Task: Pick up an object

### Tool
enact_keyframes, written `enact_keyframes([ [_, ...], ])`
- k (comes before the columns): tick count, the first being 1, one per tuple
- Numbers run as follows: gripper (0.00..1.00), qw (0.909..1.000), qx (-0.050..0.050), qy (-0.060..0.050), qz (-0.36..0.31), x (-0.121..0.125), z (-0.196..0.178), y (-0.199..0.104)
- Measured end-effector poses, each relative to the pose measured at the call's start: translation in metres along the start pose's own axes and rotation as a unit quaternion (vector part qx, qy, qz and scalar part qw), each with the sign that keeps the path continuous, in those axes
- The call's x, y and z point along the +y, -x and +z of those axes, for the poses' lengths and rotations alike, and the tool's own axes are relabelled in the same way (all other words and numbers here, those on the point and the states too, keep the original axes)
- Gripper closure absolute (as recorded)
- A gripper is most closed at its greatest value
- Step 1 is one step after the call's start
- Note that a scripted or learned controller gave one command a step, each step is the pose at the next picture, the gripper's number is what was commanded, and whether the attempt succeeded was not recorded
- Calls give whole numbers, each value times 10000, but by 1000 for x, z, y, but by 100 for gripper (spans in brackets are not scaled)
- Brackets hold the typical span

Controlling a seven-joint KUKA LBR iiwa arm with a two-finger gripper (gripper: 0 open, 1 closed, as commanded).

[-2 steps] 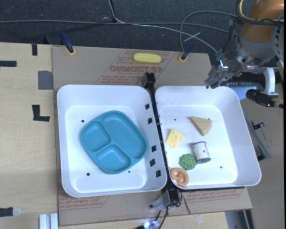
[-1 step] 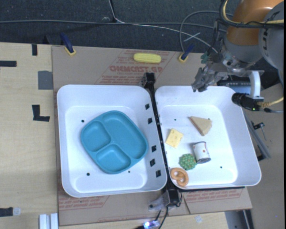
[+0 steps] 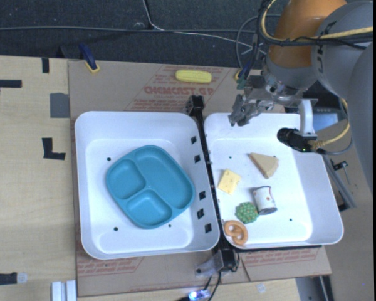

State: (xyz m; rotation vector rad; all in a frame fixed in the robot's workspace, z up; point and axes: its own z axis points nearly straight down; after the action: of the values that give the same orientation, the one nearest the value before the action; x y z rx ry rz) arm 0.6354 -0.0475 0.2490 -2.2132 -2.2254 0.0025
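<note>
The gripper (image 3: 240,119) is seen above the right bin's (image 3: 313,187) far-left corner, apparently empty; finger spread cannot be told. The can (image 3: 264,200), near centre-right, is judged light, rigid, slippery; its sides should be gripped.

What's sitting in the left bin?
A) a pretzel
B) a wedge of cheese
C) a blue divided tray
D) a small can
C: the blue tray lies alone in the left bin, while the pretzel, can and cheese wedge are all in the right bin.
</note>
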Motion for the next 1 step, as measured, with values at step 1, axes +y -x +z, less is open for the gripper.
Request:
enact_keyframes([
  [1, 100, 10000, 1, 5, -1, -9, -2, -49],
])
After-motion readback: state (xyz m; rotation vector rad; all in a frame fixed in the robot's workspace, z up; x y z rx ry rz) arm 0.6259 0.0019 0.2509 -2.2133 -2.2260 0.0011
